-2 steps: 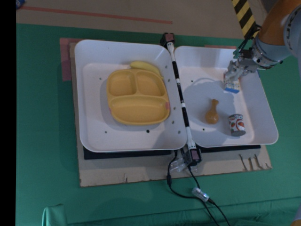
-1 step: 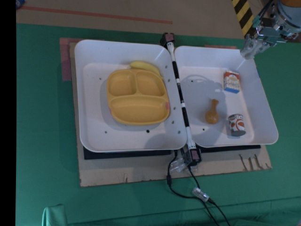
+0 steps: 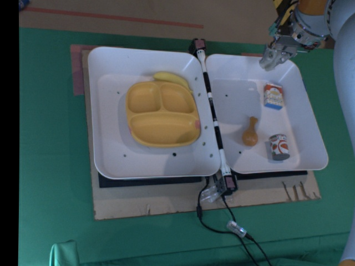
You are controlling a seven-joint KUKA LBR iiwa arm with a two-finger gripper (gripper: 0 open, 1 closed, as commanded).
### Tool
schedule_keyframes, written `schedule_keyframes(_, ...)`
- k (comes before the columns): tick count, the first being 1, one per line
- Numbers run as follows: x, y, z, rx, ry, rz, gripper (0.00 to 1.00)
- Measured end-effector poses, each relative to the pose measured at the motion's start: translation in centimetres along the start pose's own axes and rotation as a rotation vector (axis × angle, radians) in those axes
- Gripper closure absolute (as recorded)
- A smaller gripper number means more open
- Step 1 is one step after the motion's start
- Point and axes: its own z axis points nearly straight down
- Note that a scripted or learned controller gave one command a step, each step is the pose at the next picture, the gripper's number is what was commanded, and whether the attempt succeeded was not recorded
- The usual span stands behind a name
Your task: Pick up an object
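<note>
In the right bin lie a small orange-and-white carton, a tan pear-shaped gourd and a small tin can. The left bin holds a yellow divided tray with a banana behind its far rim. My gripper hangs over the far rim of the right bin, above and behind the carton. Nothing shows between its fingers.
A black-and-white hinge bar runs between the two bins. Cables trail off the near edge of the cardboard base. Green cloth surrounds the bench, and the grey arm comes down the right side.
</note>
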Motion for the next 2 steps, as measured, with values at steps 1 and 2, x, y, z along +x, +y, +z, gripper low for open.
schedule_keyframes(1,0.0,0.0,0.0,0.000,0.000,0.000,0.00)
schedule_keyframes(2,-1.6,-5.7,5.4,-0.016,-0.002,-0.002,0.00)
